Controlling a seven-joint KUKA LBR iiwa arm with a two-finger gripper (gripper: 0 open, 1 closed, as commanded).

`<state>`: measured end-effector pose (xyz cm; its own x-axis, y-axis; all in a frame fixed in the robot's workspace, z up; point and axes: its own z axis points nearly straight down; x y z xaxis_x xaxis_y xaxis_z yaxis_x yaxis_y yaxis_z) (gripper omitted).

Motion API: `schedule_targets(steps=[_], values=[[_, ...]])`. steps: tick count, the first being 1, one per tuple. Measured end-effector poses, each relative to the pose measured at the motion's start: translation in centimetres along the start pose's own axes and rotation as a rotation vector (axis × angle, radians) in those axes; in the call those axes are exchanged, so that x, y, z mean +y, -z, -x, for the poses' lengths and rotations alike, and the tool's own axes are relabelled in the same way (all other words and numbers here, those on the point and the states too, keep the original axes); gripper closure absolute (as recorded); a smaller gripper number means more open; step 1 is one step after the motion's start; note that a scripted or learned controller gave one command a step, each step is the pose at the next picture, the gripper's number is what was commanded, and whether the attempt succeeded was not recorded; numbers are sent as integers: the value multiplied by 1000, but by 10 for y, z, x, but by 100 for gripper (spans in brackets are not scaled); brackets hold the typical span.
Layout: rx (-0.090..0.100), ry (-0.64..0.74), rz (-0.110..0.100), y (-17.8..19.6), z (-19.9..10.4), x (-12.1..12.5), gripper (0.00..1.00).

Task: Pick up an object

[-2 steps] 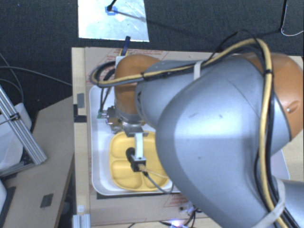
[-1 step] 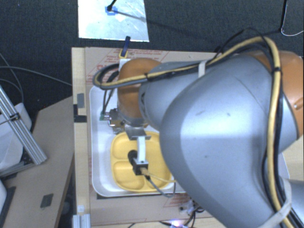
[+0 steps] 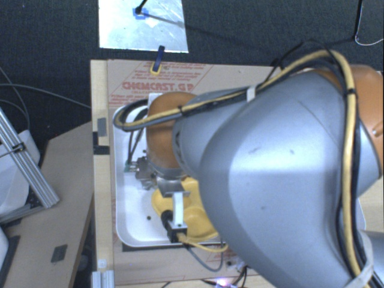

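The arm (image 3: pixel 282 179) reaches in from the right and hangs low over the white bin (image 3: pixel 128 224), its grey bulk covering most of the scene. The end effector (image 3: pixel 153 174) points straight down into the bin, a sensible posture for a top-down grab off a shallow tray. Whether it is open or closed, I cannot tell; the wrist hides the business end from this high, slanted view. The likely target, a yellow object (image 3: pixel 197 219), lies on the bin floor toward the near edge, just beside and partly beneath the end effector, with its right side lost under the arm. Contact? Can't call it. Nothing is visibly gripped, so I judge the pick as not yet secured. The bin sits on a cardboard sheet (image 3: pixel 180 80) with red lettering, presumably a base to keep it level on the worktop (image 3: pixel 66 179).
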<state>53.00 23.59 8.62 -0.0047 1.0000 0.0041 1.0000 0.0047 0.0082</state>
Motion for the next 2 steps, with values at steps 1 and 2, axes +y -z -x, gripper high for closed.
schedule_targets(steps=[1, 2], values=[[4, 2, 8, 205, 0, -6, 100], [3, 1, 13, 356, 1, 40, 100]])
